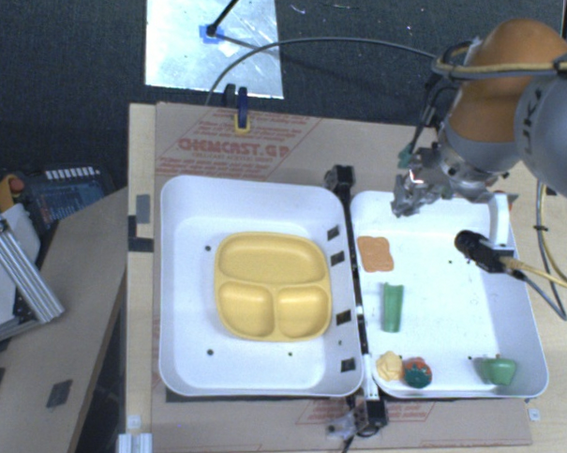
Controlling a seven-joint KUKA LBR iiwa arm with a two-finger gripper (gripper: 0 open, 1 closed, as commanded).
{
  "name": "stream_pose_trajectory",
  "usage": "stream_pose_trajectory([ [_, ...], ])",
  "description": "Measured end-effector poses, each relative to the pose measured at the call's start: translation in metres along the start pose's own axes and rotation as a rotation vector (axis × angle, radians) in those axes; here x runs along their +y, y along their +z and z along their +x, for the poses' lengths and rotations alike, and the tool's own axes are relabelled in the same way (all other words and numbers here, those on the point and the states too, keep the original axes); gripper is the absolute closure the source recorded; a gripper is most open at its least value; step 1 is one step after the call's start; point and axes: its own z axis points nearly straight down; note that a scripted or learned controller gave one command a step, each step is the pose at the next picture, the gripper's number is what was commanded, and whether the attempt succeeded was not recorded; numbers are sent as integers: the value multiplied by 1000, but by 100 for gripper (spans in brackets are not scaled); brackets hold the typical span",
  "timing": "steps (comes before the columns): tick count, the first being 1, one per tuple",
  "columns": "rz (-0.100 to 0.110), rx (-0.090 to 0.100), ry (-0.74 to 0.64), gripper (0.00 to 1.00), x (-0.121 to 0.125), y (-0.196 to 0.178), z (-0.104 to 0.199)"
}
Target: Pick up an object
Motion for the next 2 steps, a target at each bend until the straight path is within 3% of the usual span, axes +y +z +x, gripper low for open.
stream_pose_trajectory([
  [2, 3, 0, -1, 100, -21, 19, 118],
])
